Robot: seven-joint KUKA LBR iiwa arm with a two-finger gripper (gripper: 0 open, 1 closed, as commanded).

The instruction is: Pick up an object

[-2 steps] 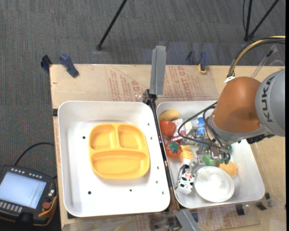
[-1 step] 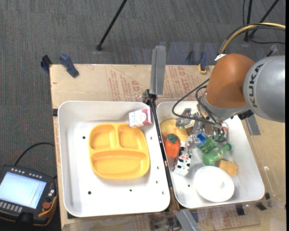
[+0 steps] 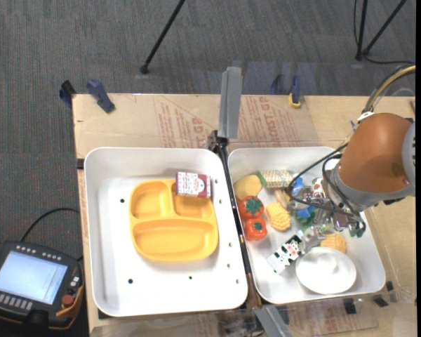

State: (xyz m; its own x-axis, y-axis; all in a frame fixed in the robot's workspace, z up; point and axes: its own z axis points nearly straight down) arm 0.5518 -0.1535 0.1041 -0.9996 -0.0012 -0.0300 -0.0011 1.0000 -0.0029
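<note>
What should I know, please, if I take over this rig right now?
Tool: low over the right white bin, among the toys; whether it grips anything cannot be told.
Right bin: two red tomato toys, yellow corn toy, black-and-white carton, round white bowl.
Left white bin: yellow divided tray with a small pink-and-white box on its top edge.
Done: nothing visibly lifted. Left: grasp and raise one object.
</note>
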